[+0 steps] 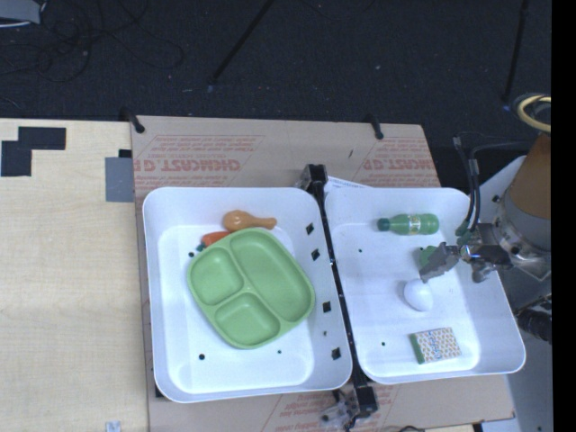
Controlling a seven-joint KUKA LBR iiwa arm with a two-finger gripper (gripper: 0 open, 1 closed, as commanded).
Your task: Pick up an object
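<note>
Over the right bin [504, 349] we saw the pincer [443, 264] hanging low, reaching in from the right at the end of the grey arm [526, 214]. We could not tell how the pincer stood, since it looked dark and blurred against the white floor of the bin. Nothing showed plainly between its tips. Just below and to the left of it lay a small white egg-shaped thing [418, 295], near the pincer but, as far as we could judge, apart from it. Toward the far side of the same bin a green bottle [409, 225] lay on its side, its cap pointing left. Near the front edge of that bin rested a small patterned box [436, 345] with a green side, lying flat.

Beside it, the left bin [162, 331] held a green divided plate [250, 288] with three compartments, set at a tilt across the middle. Behind the plate, toward the far wall, we made out an orange spoon-like thing [245, 220], and a small red-orange piece [214, 238] peeked out at the plate's far left rim. Both bins sat side by side on a sheet of cardboard [270, 151] upon the table [63, 286].
</note>
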